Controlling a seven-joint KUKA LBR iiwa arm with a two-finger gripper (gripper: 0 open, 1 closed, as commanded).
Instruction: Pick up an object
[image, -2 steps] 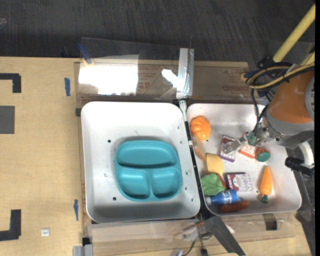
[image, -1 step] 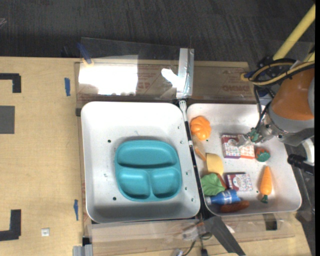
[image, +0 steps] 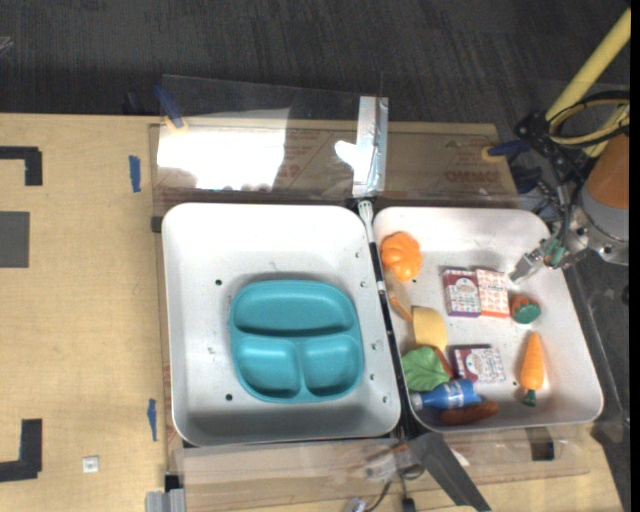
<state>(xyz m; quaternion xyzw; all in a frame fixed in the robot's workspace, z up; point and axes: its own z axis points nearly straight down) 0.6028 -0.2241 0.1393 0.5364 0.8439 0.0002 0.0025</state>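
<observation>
I have the hand (image: 535, 260) hovering at the right bin's (image: 470, 222) upper right rim with nothing between its fingers, though I cannot tell whether they are apart or together, so I judge this the approach step with no target yet committed. The candidates all lie in that bin: an orange pumpkin (image: 401, 255), two small boxes (image: 476, 293), a carrot (image: 532, 365), a green leafy piece (image: 424, 368), while the teal tray (image: 296, 338) sits in the left bin (image: 190, 300). Next I would descend on the boxes nearest the hand, keeping clear of the rim
</observation>
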